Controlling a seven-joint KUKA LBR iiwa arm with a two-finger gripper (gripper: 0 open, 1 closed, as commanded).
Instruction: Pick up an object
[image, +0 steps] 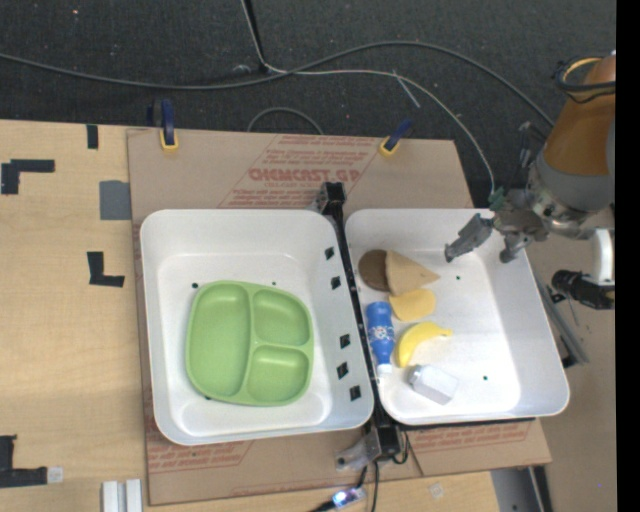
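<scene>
The gripper (487, 238) hangs over the upper right corner of the right bin (520, 330) with its two fingers spread apart and nothing between them; the arm (580, 140) behind it is cut off at the frame's right side. The objects cluster at that bin's left: a brown wedge (392, 270), a yellow piece (413, 304), a banana (420, 343), a blue bottle (379, 333), and a small pale block (432, 383) too blurred to name; the left bin (165, 300) holds a green divided plate (250, 342).

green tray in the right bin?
No. The green tray lies in the left bin; the right bin holds the banana and other small items.
</scene>
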